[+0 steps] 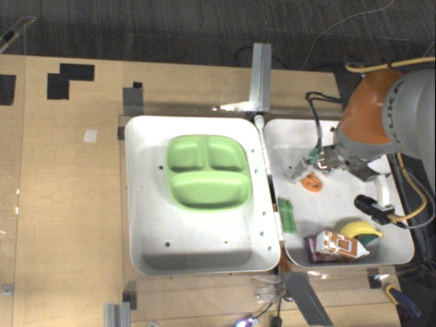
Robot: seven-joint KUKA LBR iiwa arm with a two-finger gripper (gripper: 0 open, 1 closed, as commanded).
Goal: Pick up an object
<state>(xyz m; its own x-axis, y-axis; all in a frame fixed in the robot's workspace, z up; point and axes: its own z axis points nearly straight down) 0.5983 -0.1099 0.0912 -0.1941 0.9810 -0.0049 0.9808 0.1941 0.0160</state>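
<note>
My gripper (308, 170) hangs low in the upper left part of the right bin (388, 247), reaching in from the right. A small orange object (313, 183) lies just below its tip, close to or touching it; I cannot tell which. A green stick-shaped object (287, 216) lies along the bin's left wall. In the front right corner a brown and white carton (335, 246) lies flat, with a yellow banana-like object (361, 231) beside it.
The left bin (146, 203) holds a light green divided plate (207, 171) in its middle. A metal divider post (261, 73) stands at the back between the bins. The grey arm with its orange band (368, 114) covers the right bin's back right.
</note>
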